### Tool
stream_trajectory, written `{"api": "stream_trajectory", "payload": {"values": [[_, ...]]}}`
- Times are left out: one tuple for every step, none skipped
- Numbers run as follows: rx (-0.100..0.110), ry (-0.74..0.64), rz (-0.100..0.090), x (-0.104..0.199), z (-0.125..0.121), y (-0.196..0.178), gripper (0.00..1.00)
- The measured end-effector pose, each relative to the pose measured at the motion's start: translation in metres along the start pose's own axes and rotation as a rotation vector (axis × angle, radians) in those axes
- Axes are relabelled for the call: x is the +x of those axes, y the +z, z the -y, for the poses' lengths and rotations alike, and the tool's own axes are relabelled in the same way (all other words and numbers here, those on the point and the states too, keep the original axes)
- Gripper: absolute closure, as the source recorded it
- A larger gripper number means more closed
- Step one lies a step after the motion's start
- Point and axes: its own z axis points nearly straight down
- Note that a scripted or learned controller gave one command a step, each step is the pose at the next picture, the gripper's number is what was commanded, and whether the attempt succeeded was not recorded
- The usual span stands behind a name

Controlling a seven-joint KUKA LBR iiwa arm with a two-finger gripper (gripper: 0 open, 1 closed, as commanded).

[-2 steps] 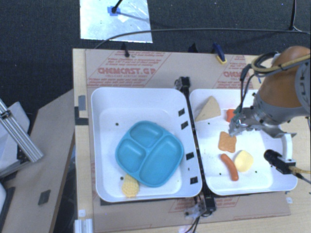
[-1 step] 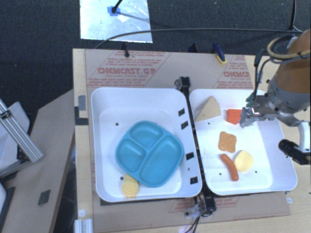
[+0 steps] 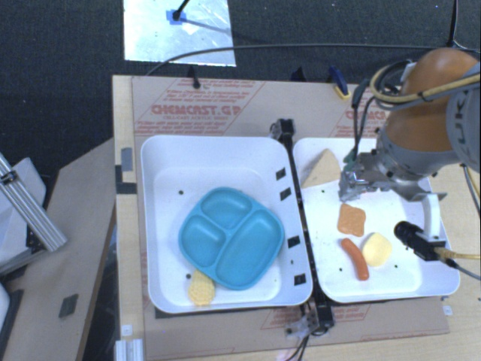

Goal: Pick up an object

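Note:
In the right bin [image 3: 432,280] lie a tan wedge [image 3: 323,168] at the far left, an orange square piece [image 3: 351,219] in the middle, a red sausage [image 3: 355,259] and a pale yellow lump [image 3: 377,250] nearer the front. My gripper [image 3: 352,184] hangs over the right bin, just above the orange piece and beside the tan wedge. Nothing shows in its grasp.
The left bin [image 3: 161,201] holds a blue divided plate [image 3: 231,236] and a small yellow ridged piece [image 3: 201,287] at the plate's front edge. A black divider [image 3: 294,201] runs between the bins. The arm's orange band [image 3: 436,96] looms over the right bin's far side.

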Motion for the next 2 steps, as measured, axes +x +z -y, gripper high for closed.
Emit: {"api": "stream_trajectory", "payload": {"values": [[-0.001,0.000,0.000,0.049,-0.009,-0.002,1.00],[0.001,0.000,0.000,0.106,-0.007,0.012,1.00]]}}
